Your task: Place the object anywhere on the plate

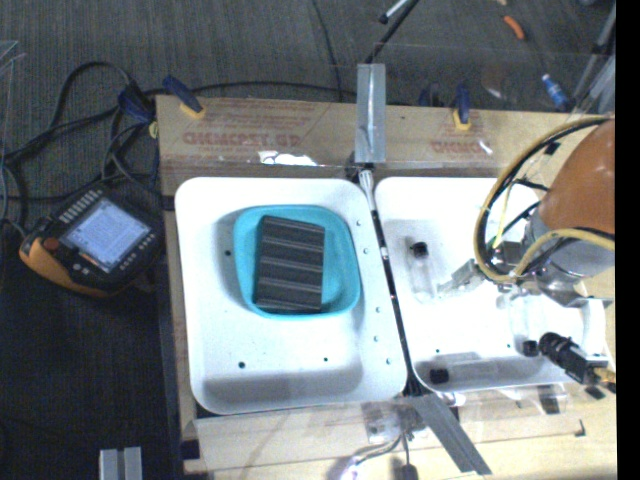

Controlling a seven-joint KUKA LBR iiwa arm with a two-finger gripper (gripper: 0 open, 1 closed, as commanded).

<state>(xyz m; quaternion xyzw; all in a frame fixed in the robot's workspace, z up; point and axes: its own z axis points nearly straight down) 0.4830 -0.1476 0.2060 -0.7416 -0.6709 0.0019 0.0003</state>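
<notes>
- We are seeing the dark ribbed block [291, 262] lying flat in the middle of the blue plate [344, 268], which is sitting in the white bin [200, 298] on the view's left.
- We are finding the hand [465, 273] over the other bin [450, 203], well apart from the block. The shared wall of the two bins is running between them, and the block is lying toward the view's left of the hand.
- We are not managing to tell whether the hand is open or closed.
- The block's long axis is running from the plate's far side toward its near side, leaning a little, so roughly across the line from hand to block.
- A small black piece [418, 250] is lying in the same bin as the hand, near it, toward the far side and the view's left.
- We are judging that the block, if it is the task's thing, is already resting on the plate. Any reach for it would be carrying the hand leftward over the wall.
</notes>
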